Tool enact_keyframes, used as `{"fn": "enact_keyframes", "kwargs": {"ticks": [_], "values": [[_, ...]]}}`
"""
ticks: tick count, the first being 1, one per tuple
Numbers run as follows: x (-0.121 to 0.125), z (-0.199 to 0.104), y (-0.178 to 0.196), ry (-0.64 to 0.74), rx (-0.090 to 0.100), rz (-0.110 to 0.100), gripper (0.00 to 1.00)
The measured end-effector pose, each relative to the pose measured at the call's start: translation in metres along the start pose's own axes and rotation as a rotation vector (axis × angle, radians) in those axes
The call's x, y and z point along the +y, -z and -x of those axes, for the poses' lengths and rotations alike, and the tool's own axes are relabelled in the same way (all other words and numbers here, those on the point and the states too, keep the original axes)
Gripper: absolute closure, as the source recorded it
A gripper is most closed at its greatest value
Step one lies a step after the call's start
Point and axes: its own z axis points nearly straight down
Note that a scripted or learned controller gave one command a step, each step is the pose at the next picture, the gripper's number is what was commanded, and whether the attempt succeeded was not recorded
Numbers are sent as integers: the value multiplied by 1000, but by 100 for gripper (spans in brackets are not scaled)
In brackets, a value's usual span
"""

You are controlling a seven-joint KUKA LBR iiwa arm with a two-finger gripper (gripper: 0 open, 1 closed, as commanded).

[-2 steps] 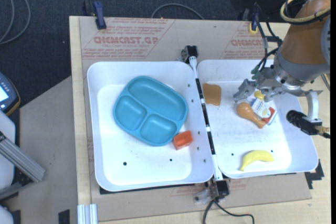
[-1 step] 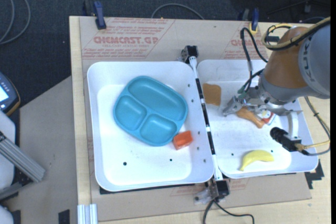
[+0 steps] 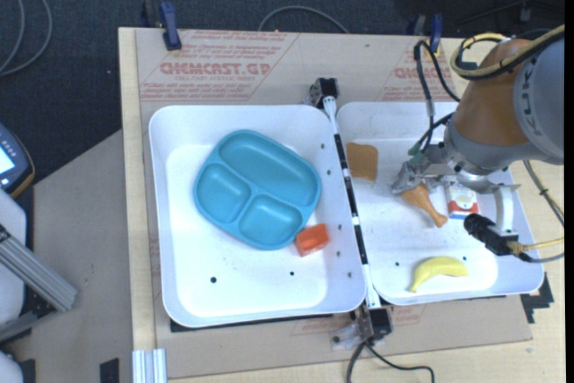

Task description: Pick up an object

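Camera view, slant from above: two shallow white plastic bins are seen side by side on a brown cardboard sheet (image 3: 224, 67) printed in red "CHEMCAST GP", with smaller lines under it too fine to be read. The left bin (image 3: 170, 193) carries a large blue three-compartment plastic plate (image 3: 257, 188), tilted across its middle; a small orange-red block (image 3: 312, 239) lies just beside the plate's lower right corner. The grey arm with the orange band (image 3: 502, 108) is placed over the right bin (image 3: 386, 117), and its gripper (image 3: 420, 175) is lowered near an orange carrot-shaped toy (image 3: 424, 201) at mid-bin. Whether the gripper is parted or closed cannot be told; nothing is shown clearly held. A flat tan square piece (image 3: 362, 161) lies at the bin's upper left, a yellow toy banana (image 3: 439, 272) near the front wall, and a small red-and-white item (image 3: 460, 207) just right of the carrot, its label illegible.

Judgement: the carrot is taken as the likely target. A good grasp is best made across its narrow width, with descent kept vertical and the neighbouring item left undisturbed.
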Motion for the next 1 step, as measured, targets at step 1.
{"fn": "enact_keyframes", "kwargs": {"ticks": [1], "values": [[7,-57,95,8,2,6,100]]}}
